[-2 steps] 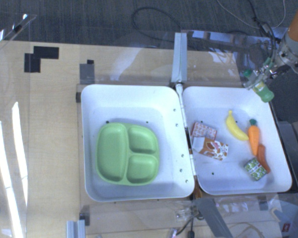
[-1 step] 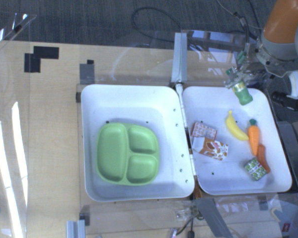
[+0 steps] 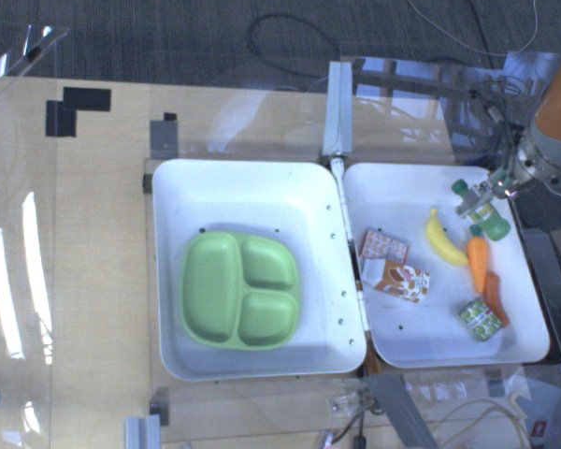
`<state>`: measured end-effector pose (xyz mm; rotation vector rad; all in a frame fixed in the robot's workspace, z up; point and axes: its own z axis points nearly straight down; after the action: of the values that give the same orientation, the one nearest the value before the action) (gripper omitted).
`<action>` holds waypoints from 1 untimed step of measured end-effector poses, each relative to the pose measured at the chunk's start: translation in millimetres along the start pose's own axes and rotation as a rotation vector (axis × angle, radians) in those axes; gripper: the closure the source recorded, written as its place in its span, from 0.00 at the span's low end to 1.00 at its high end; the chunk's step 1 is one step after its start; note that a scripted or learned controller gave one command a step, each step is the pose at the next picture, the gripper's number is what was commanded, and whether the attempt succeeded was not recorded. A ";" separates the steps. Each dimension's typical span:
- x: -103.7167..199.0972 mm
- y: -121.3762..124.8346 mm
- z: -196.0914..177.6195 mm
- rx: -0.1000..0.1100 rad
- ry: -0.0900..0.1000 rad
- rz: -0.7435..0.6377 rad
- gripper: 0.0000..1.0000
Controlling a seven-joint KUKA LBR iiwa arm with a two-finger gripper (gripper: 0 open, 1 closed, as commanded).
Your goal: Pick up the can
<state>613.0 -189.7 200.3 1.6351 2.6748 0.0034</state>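
The left bin (image 3: pixel 173 251) holds a green divided plate (image 3: pixel 240 289). In the right bin (image 3: pixel 393 349), the can (image 3: pixel 481 318) lies near the front right corner; the pincer (image 3: pixel 474 197) hovers at the back right edge, its opening impossible to tell.

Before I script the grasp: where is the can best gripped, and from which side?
Likely round the middle of the can, from straight above: it seems to lie on its side, with a carrot close at its upper right, crowding a sideways approach.
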 end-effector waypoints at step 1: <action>31.8 21.8 63.2 -0.001 0.001 -0.025 1.00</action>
<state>618.3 -151.6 137.1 1.6016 2.6954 0.0048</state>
